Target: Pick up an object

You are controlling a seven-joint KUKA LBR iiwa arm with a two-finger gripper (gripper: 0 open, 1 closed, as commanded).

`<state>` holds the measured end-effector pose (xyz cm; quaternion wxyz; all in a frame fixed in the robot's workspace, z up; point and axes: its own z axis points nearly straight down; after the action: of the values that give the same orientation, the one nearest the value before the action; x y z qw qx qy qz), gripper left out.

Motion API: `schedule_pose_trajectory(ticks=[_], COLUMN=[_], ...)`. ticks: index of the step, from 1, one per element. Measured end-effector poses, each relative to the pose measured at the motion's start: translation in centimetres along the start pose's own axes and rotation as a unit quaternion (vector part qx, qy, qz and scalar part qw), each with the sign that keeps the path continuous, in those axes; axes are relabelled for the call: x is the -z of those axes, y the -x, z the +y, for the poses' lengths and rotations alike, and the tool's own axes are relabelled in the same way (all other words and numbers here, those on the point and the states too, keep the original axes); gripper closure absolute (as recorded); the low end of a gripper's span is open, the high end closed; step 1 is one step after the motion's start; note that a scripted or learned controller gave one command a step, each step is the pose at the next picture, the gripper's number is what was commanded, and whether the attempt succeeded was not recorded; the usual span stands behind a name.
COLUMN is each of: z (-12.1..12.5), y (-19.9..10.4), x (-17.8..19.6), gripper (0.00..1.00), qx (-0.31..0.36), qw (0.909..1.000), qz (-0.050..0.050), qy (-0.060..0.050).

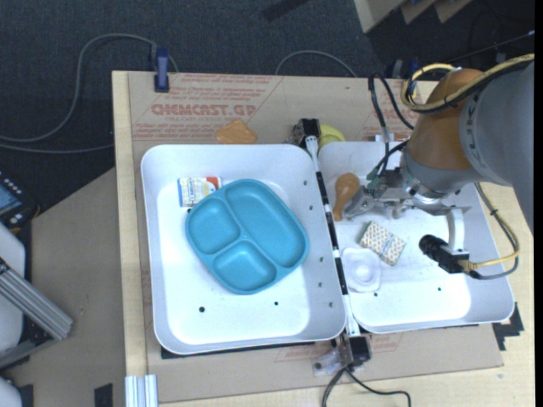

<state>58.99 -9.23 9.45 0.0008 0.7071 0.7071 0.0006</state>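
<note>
My gripper [374,203] hangs low over the upper left part of the right bin [475,303], below the grey arm and its orange band. A tan drumstick-shaped toy [345,189] lies just to its left, near the bin's left wall. A small patterned packet [383,243] rests right below the gripper. Further down, a small clear white cup [362,270] lies by the left wall. Nothing can be seen held by the gripper.
The left bin [170,312] holds a blue divided plate [245,235] and a small white, red and blue packet [197,188] at its upper left. On the bench behind the bins lie an orange piece [236,131] and a yellow object [331,134].
</note>
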Motion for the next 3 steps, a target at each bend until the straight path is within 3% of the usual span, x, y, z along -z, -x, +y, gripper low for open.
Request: schedule_pose_trajectory(ticks=[1, 3], z=[6.47, 6.38], y=[0.63, 1.08], x=[-1.33, -1.32], gripper=[0.00, 0.00], qx=[0.007, 0.005], qw=[0.9991, 0.9992], qz=[0.005, 0.008], qy=[-0.042, -0.039])
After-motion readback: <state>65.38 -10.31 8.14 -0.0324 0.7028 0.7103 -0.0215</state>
